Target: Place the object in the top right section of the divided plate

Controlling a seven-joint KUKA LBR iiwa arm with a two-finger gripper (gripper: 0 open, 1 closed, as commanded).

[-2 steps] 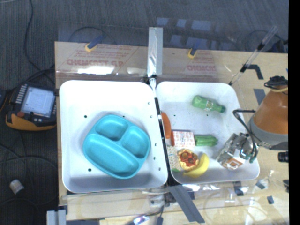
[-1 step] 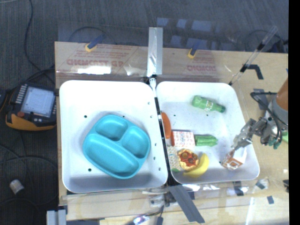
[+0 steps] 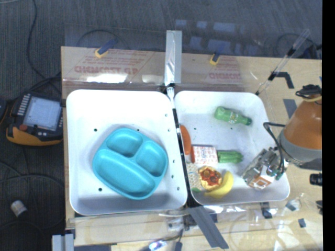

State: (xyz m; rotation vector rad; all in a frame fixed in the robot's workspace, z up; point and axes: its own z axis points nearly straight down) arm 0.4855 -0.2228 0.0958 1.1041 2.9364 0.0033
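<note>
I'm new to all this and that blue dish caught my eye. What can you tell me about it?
The divided plate is turquoise, smooth, plastic-looking, with rounded corners. Raised ridges split it into three sections: one long, two smaller. It lies flat but turned askew in the left white bin, near its middle. Nothing rests in it or touches it.

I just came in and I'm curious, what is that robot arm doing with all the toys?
The arm's tool is down in the right bin's lower right corner, by a small white and orange thing. The blue divided plate waits in the left bin. A banana and green bottles lie nearby.
</note>
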